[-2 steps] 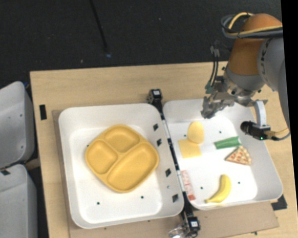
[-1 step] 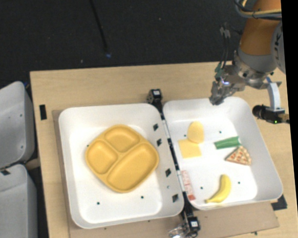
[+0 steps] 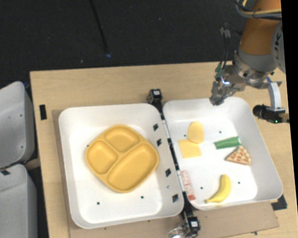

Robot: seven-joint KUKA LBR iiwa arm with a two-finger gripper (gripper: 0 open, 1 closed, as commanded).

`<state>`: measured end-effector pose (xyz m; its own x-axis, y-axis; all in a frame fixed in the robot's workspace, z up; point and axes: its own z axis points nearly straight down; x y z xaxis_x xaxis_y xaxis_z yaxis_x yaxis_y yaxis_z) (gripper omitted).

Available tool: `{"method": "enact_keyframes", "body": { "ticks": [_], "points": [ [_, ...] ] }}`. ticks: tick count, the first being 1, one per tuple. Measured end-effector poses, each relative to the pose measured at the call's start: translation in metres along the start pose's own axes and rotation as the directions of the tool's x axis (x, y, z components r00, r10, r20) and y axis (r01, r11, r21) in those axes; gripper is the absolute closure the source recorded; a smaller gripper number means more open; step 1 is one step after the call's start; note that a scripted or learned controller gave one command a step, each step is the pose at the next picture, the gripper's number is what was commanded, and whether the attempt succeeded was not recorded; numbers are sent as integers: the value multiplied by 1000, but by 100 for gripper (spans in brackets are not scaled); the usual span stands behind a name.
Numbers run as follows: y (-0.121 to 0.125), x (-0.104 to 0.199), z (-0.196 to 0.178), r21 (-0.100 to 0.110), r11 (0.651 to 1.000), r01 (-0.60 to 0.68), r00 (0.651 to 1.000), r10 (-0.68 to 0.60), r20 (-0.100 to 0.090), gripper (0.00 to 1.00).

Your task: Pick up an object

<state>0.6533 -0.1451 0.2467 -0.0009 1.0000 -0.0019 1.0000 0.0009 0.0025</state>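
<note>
The right bin (image 3: 258,133) holds several small items: a yellow round piece (image 3: 195,132), a yellow square slice (image 3: 190,149), a green stick (image 3: 227,142), a pizza slice (image 3: 239,156) and a banana (image 3: 221,190). My gripper (image 3: 217,96) hangs over the far rim of the right bin, above and behind all of them, with nothing seen between its fingers. It stands well apart from the nearest item, the yellow round piece.
The left bin (image 3: 78,198) carries a yellow divided plate (image 3: 122,157). A black-clipped divider (image 3: 168,150) runs between the two bins. A small red-and-white strip (image 3: 187,185) lies at the right bin's left edge. White panels (image 3: 6,127) stand at far left.
</note>
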Motion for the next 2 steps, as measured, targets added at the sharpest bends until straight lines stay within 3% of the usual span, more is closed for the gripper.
{"method": "enact_keyframes", "body": {
  "ticks": [2],
  "points": [
    [-56,82,3,4,1000,4,1000,-4,-2,100]
  ]
}}
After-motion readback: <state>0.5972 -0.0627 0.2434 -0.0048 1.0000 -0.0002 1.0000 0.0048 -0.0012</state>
